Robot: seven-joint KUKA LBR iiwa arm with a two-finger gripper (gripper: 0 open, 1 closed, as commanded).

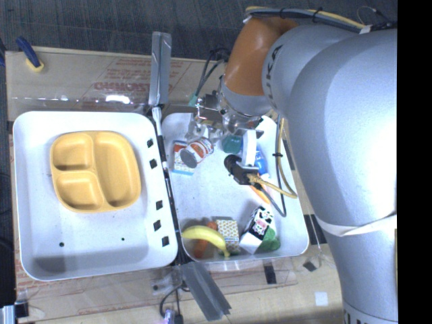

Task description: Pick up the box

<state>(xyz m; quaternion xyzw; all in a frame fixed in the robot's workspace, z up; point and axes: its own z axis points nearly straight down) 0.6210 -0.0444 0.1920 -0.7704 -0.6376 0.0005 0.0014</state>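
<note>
Box (pixel 257 229) at right bin's near edge, well apart from tool (pixel 206 128); tool's grip state unclear.

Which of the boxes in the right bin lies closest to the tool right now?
The red, white and blue box at the bin's upper left, just below the tool. The patterned box and black-and-white box sit along the bottom edge.

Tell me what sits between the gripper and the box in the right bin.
The gripper hangs over the far end of the right bin, beside a small red and white carton. The patterned box lies at the near end, against a banana. Bare bin floor lies between them; nothing visible blocks the way.
</note>
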